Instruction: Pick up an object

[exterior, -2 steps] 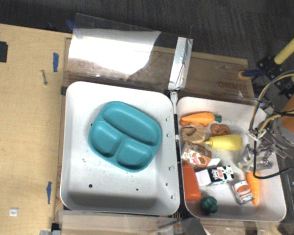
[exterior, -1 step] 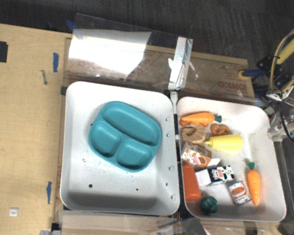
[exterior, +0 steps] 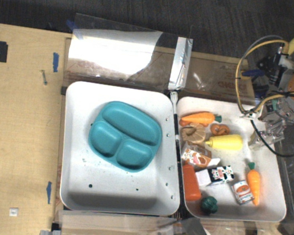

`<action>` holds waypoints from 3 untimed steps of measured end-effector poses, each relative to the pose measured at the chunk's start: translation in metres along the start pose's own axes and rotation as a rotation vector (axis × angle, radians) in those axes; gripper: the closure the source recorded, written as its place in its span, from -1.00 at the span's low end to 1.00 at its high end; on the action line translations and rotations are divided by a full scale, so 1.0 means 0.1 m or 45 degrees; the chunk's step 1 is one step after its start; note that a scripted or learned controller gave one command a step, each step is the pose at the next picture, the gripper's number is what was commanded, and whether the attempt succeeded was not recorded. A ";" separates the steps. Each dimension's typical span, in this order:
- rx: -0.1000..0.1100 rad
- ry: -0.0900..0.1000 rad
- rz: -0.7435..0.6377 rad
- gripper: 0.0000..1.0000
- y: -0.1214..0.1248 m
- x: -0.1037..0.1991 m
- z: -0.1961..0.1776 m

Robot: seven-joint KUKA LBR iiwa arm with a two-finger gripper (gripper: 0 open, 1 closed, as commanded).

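The hand (exterior: 268,132) hangs over the right bin's (exterior: 280,181) far right edge; whether it is spread I cannot tell. The nearest target, a yellow bottle (exterior: 225,143), lies crowded against neighbours, so a grab may slip.

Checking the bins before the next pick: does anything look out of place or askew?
Nothing is spilled. The teal divided plate lies upside down and askew in the left bin; the toy food is crowded along the right bin's left side.
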State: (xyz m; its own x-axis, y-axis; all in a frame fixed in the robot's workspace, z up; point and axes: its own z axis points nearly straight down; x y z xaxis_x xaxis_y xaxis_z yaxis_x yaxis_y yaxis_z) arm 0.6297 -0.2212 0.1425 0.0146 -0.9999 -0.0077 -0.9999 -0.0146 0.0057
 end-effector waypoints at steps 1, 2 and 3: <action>0.020 0.011 -0.454 1.00 -0.16 -0.05 -0.69; 0.004 0.007 -0.873 1.00 0.79 -0.18 -0.84; 0.012 0.011 -1.098 1.00 -0.09 -0.17 -1.31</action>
State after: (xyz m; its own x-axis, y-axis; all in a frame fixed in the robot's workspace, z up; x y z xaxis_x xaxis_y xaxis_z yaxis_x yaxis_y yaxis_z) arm 0.6396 -0.2050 0.2738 0.7689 -0.6394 0.0022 -0.6393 -0.7689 -0.0067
